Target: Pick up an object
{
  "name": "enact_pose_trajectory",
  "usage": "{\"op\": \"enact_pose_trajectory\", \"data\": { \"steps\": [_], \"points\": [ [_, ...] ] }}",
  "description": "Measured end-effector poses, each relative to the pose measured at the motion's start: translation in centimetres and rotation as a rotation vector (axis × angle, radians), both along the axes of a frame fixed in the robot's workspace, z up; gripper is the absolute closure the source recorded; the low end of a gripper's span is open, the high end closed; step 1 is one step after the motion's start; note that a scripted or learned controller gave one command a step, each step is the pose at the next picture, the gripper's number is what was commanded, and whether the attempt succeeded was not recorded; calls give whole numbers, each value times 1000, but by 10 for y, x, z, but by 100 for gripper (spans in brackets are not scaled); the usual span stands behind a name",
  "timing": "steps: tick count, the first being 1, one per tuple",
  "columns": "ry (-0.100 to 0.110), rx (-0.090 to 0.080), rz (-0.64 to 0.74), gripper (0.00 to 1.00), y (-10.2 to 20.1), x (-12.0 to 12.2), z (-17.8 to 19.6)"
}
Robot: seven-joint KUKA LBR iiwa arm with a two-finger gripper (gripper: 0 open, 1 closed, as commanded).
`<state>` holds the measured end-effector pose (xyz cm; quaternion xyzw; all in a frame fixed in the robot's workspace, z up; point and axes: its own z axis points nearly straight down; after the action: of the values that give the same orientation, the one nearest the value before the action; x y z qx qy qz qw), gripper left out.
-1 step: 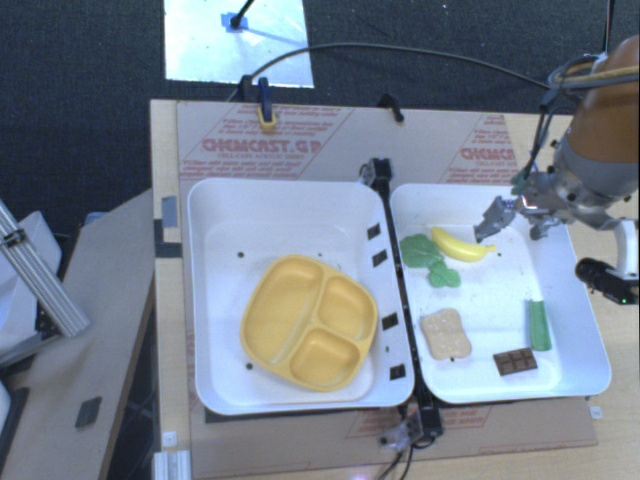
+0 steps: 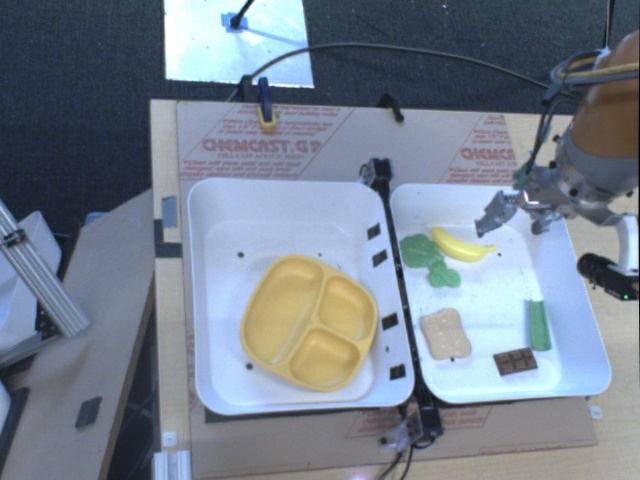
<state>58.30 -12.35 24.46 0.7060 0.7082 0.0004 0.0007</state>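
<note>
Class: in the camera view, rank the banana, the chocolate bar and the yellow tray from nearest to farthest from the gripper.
From the gripper:
1. Banana, right bin, just below-left of it.
2. Chocolate bar, right bin's front.
3. Yellow tray, left bin.

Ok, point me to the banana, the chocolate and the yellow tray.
banana (image 2: 461, 246): camera view, middle of the fruit.
chocolate (image 2: 515, 363): camera view, centre of the bar.
yellow tray (image 2: 288, 303): camera view, floor of its largest compartment.

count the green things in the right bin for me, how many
2. A leafy green piece lies near the bin's left wall, just left of the banana. A green stick lies toward the right wall, above the chocolate bar. The arm may hide more at the far right corner.
</note>
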Motion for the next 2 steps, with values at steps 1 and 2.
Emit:
{"op": "enact_pose_trajectory", "data": {
  "steps": [1, 2],
  "points": [
    [4, 1, -2, 0, 0, -1, -63],
    [4, 1, 1, 0, 8, 5, -112]
  ]
}}
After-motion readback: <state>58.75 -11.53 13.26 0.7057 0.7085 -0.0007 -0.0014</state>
